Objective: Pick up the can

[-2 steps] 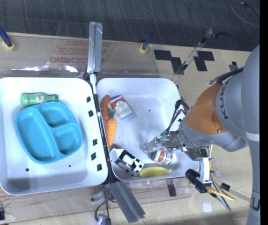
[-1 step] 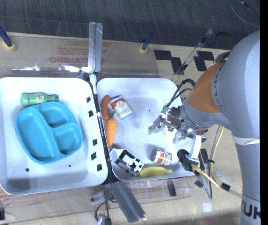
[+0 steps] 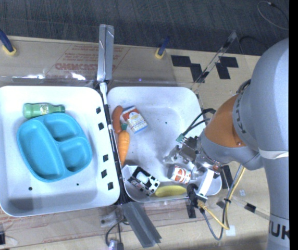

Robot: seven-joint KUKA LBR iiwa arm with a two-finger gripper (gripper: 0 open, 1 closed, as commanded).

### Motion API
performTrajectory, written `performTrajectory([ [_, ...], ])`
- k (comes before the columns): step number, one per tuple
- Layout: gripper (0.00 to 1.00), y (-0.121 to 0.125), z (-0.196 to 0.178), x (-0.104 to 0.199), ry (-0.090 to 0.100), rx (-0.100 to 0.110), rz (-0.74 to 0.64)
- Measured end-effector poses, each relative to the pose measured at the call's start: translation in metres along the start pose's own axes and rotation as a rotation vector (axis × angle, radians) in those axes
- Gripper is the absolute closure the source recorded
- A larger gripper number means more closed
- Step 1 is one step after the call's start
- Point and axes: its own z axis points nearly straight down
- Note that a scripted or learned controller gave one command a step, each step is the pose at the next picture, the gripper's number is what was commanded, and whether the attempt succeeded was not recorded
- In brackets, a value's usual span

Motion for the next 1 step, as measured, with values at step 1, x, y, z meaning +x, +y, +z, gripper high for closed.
performTrajectory([
  [1, 1.0, -0.0001, -0.0098, 0.0014, 0.002, 0.002, -0.007],
])
